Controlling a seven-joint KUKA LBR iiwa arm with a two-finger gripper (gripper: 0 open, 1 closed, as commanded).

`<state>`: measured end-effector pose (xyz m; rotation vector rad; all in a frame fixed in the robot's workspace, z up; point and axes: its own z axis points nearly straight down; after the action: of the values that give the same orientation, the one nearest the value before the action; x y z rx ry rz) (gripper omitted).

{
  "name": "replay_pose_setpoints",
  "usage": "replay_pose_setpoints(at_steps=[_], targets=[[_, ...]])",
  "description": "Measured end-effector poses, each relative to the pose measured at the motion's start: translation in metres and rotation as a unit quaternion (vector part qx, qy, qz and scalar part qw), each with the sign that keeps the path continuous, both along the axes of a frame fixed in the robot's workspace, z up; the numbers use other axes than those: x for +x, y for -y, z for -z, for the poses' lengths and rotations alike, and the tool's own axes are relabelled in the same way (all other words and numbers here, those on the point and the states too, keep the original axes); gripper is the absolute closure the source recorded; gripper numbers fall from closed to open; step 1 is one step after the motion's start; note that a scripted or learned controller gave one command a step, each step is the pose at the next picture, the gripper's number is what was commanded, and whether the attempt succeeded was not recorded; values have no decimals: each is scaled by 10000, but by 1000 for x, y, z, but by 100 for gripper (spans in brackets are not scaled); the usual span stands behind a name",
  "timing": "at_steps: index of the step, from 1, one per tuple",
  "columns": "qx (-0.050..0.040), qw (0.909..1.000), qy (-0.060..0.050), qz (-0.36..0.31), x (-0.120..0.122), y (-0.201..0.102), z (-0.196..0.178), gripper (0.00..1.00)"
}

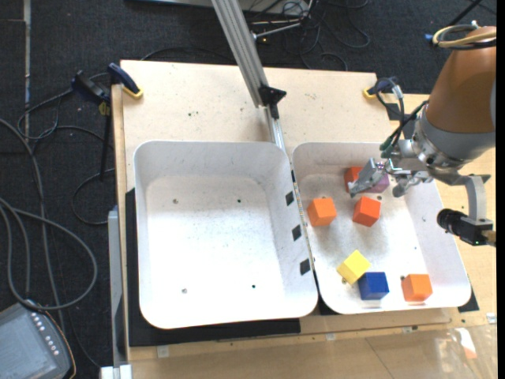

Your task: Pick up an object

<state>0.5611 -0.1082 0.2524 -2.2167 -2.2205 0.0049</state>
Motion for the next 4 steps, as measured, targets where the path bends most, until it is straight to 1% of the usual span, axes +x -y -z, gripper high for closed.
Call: replay_pose_setpoints(at_steps=[1, 2, 3, 4], targets=[[-5, 10000, 26, 10, 1, 0, -3, 0], [0, 10000, -2, 10, 5, -9, 52, 0], [-2, 10000, -3, 13, 12, -6, 110, 0], [-29, 9999, 155, 6, 20, -5, 129, 0]])
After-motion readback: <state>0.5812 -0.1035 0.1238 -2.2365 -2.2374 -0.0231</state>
